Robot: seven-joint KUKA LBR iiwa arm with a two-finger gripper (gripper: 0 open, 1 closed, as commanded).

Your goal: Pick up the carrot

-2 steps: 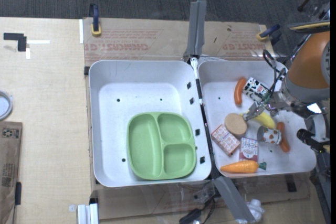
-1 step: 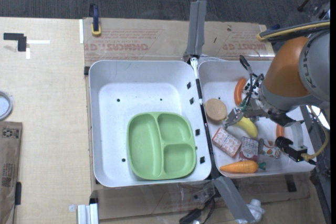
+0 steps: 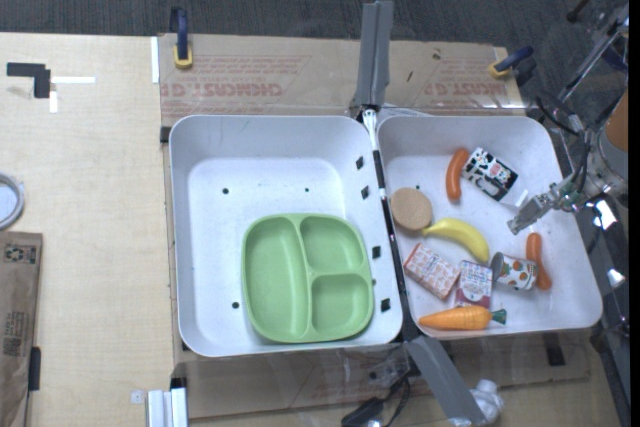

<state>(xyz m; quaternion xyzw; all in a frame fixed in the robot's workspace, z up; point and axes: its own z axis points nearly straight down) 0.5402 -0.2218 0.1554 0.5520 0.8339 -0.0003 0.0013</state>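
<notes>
The carrot point(image 3: 457, 318) lay on its side along the near wall of the right bin point(image 3: 560, 315), its green top pointing right, close to the front edge. The gripper point(image 3: 530, 212) hung over the bin's right half, well apart from the carrot; whether it was apart or together could not be told. A good pick would likely mean closing across the carrot's thick middle, clear of the wall. Beside it sat two small cartons, a can, a banana point(image 3: 460, 236), a round bun and two sausages. The left bin point(image 3: 200, 175) held a green divided plate point(image 3: 306, 278) — nothing in its sections.
</notes>
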